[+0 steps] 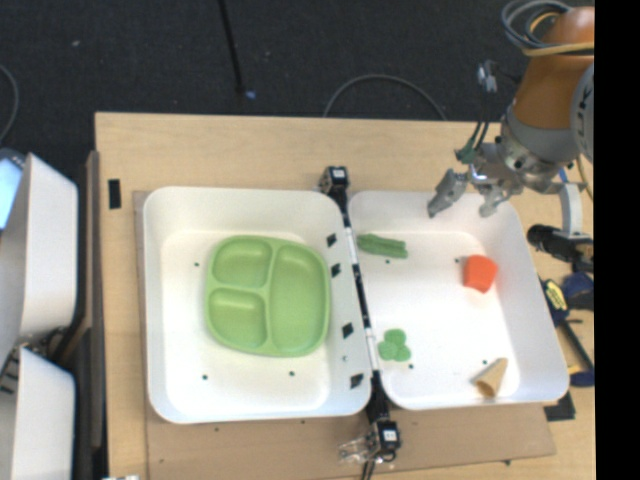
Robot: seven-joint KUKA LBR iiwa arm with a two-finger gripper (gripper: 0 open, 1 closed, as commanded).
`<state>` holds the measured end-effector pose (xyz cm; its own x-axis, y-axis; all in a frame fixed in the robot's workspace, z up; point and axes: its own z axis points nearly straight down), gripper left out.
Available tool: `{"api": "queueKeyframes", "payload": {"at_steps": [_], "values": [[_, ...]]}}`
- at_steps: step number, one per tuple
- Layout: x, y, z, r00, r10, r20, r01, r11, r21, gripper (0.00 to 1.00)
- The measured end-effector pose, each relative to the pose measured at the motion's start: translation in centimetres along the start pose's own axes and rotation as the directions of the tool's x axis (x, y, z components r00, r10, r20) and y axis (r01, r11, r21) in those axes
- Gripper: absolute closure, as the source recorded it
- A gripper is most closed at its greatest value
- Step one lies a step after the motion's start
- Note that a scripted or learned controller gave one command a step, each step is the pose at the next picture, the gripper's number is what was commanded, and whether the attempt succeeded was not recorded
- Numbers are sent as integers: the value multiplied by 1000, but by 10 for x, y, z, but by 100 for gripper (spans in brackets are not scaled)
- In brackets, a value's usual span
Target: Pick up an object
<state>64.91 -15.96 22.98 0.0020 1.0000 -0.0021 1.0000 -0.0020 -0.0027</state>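
Note:
The right bin [530,268] holds several small objects: an orange block [480,273] near its right wall, a flat green strip [381,246] at its upper left, a green clover-shaped piece [394,346] low on the left, and a tan wedge [491,376] at the lower right. My gripper [465,199] hangs over the bin's far edge, above and a little left of the orange block. Its two fingers are spread apart, with nothing between them.
The left bin [165,268] holds a green divided plate [268,295]. A clamped divider [350,288] joins the two bins. Cables and tools [565,268] lie on the bench right of the right bin. White boxes [35,258] stand at the far left.

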Motion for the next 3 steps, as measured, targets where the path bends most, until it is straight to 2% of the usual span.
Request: {"api": "queueKeyframes", "payload": {"at_steps": [1,2,3], "values": [[2,8,58,1000,-5,0,5,1000,0,0],[-10,9,111,1000,2,0,-2,1000,0,0],[-11,11,95,1000,1,2,-1,1000,-8,100]]}}
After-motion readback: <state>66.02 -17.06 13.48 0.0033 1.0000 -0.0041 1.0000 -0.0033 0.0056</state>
